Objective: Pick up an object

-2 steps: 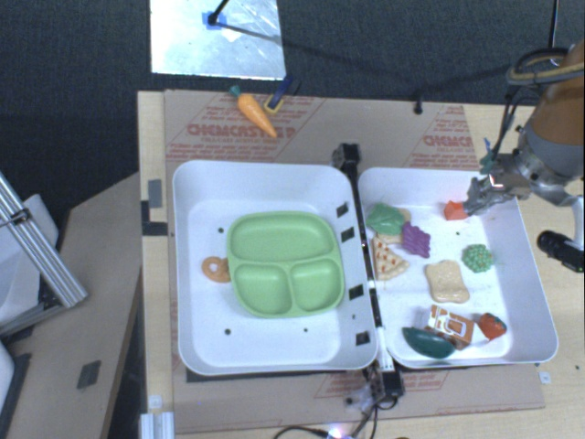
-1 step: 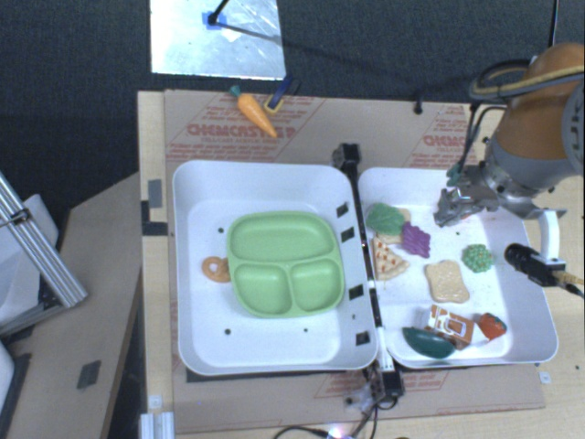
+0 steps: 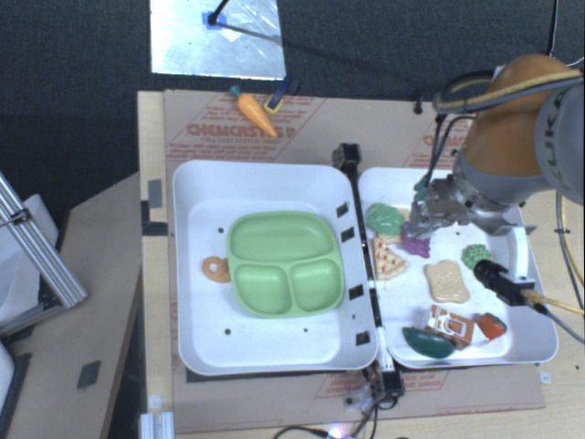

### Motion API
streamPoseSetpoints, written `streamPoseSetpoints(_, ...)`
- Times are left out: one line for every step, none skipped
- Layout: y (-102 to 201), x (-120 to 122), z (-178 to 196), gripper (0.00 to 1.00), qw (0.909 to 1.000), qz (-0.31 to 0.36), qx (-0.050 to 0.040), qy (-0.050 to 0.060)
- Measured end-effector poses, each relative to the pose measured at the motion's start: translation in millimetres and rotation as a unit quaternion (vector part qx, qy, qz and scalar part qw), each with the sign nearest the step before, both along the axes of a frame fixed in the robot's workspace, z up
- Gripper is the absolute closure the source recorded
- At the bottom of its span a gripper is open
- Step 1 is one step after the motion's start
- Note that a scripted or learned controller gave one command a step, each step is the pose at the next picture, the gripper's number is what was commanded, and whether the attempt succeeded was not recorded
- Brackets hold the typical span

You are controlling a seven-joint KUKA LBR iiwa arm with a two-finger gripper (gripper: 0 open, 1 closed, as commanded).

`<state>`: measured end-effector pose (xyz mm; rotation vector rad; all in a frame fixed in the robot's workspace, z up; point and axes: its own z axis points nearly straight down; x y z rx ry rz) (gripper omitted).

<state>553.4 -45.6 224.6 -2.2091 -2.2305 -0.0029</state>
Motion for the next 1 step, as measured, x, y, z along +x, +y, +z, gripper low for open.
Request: streamPoseSetpoints(34.4, -26.7, 7.8, 1.0, 1.0, -0.001, -0.0003, 0.0)
